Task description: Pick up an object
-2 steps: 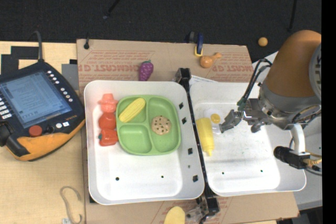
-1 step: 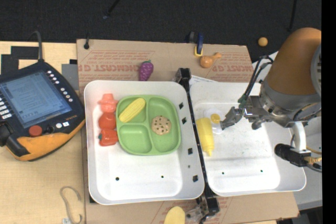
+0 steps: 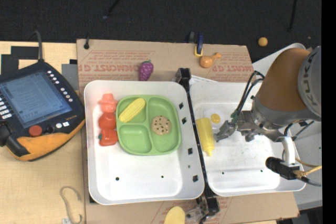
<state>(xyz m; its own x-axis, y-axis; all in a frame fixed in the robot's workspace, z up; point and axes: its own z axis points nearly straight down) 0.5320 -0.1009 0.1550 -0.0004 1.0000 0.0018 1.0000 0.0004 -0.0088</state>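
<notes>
In the right bin (image 3: 247,176) a yellow bottle-shaped toy (image 3: 205,136) lies along the left wall, with a small yellow piece (image 3: 215,118) just behind it. My gripper (image 3: 223,131) is low over the right bin floor, just right of the yellow toy and in front of the small piece. Its fingers (image 3: 219,136) stand open with nothing between them. The grey arm with its orange band (image 3: 281,84) reaches in from the right.
The left bin (image 3: 136,181) holds a green divided plate (image 3: 148,126) with a corn cob (image 3: 131,109) and a cookie (image 3: 160,124), beside red and pink toys (image 3: 107,120). A purple grape toy (image 3: 146,69) and an orange toy (image 3: 209,60) lie behind the bins. A tablet pendant (image 3: 34,105) sits at left.
</notes>
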